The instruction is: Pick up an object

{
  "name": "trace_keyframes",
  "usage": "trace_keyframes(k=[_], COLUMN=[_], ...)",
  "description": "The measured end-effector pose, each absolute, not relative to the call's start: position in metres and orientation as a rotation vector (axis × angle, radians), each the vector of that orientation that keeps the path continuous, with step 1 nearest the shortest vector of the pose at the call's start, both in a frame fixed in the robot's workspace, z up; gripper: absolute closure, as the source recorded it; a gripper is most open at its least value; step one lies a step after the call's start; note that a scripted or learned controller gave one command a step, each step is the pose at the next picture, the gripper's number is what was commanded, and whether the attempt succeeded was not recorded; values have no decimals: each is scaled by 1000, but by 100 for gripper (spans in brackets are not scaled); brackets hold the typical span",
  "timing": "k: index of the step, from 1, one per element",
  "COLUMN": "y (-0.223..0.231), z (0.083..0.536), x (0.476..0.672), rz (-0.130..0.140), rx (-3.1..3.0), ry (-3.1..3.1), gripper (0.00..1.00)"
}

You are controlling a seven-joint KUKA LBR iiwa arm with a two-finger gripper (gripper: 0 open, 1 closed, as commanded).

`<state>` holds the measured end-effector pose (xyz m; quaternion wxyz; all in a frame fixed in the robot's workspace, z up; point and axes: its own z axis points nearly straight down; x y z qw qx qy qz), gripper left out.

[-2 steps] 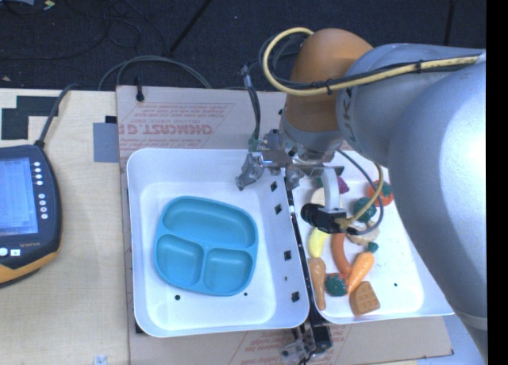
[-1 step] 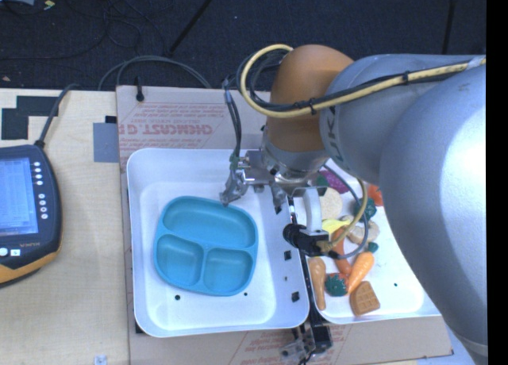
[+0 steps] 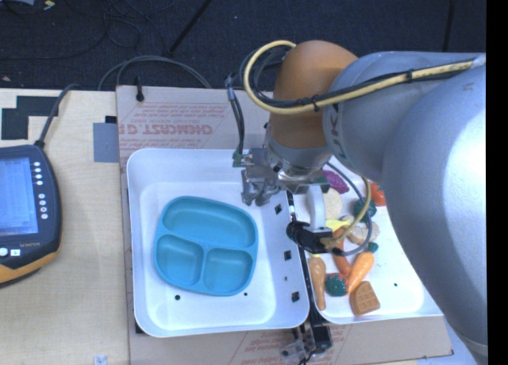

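The grey arm [image 3: 429, 165] fills the right side of the frame, and its orange band [image 3: 309, 90] sits at upper centre. A sheet of cardboard [image 3: 175, 121] with red print lies beneath two white bins in the lower middle. The left bin [image 3: 147, 197] holds a blue three-compartment plate [image 3: 208, 246], lying flat near its centre. The right bin [image 3: 405, 296] is partly covered by the arm. A handheld controller [image 3: 24, 205] with a lit screen rests at the left edge of the frame. The gripper [image 3: 298, 189] hangs below the orange band, over the seam between the bins; whether it is open or closed cannot be told, and nothing is seen held. The objects to pick from are crowded into the right bin, just below and right of the gripper: an orange carrot [image 3: 361, 268], an orange oblong piece [image 3: 317, 276], a tan cracker [image 3: 365, 300], a purple piece [image 3: 337, 181] and a small green piece [image 3: 335, 284].
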<state>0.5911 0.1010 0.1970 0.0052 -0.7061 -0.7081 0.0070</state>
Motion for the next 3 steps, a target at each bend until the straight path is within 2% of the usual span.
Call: trace_keyframes(k=[1,2,3], y=[116,173,133], z=[329,216,414], x=[587,576,615], rz=[-8,26,-11], rx=[-2220,-2208,-2228], ry=[-2228,-2218,-2226], gripper=[100,100,100])
